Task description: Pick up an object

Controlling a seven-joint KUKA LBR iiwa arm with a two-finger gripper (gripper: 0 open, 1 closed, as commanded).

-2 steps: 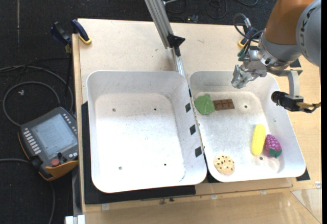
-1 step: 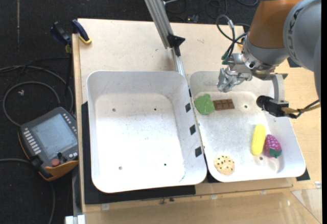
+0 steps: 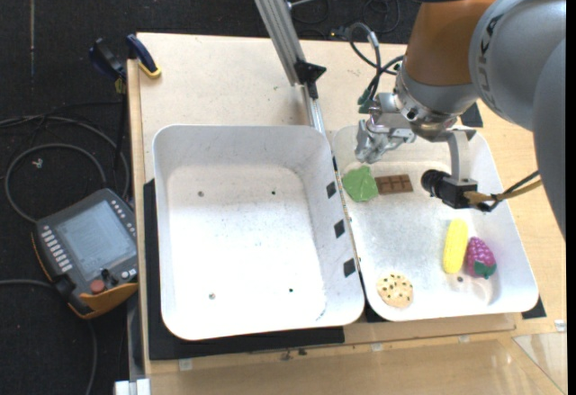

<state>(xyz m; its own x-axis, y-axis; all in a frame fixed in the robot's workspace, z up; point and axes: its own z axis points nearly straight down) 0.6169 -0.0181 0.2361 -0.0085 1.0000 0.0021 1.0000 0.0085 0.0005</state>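
The grey arm (image 3: 504,33) reaches from the right, its tool (image 3: 371,143), whose state I cannot tell, above the green leaf (image 3: 360,184) in the right bin (image 3: 504,294) on the pale counter (image 3: 225,78).

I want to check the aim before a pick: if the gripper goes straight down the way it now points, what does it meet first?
Most likely the green leaf-shaped item, lying just under the gripper at the right bin's far left. The brown chocolate bar sits beside it. Depth is hard to judge from this slanted view.

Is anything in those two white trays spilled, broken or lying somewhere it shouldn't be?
Nothing stands out. The green leaf, chocolate bar, corn cob, grapes and cookie all lie intact inside the right bin.
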